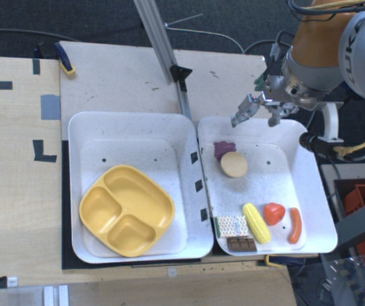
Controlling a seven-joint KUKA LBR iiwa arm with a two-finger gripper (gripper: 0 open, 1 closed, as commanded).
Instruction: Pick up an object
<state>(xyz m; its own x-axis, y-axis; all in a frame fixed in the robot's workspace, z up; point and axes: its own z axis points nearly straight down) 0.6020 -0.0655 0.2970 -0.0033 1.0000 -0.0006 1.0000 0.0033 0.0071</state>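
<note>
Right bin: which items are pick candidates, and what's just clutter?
Pick candidates, all in the right bin: purple piece, tan round, corn cob, tomato, orange-red sausage, wafer, chocolate bar.

Lying about: yellow divided plate in the left bin; blue-and-yellow clamp on the bench.

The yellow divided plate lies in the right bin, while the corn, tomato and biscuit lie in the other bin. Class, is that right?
Not quite. The camera view shows the yellow divided plate in the left bin; the corn, tomato and biscuit lie in the right bin.
</note>
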